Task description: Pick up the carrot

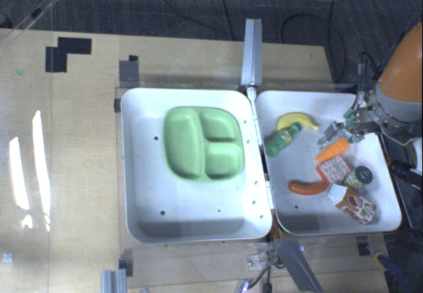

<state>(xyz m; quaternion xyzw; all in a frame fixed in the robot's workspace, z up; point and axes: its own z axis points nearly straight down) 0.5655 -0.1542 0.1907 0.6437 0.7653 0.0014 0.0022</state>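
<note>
Two white bins on tabletop [66, 153]. Left bin [142, 219] holds a green divided tray [201, 143], three compartments, lying flat near bin center. Right bin [291, 215] holds the clutter: carrot [333, 149] lies tilted in the upper right part, just beside the jaws [345, 127] of the arm [403, 80] coming in from the right. Jaws sit low just above the carrot's upper end; cannot tell if open or closed, carrot not clearly between the fingers. Banana [295, 120] at top of bin, green bottle [281, 140] touching it below-left. Sausage [308, 186] lower middle. Snack packet [334, 169] under the carrot, small can [360, 176] beside it, another packet [357, 208] at lower right.
</note>
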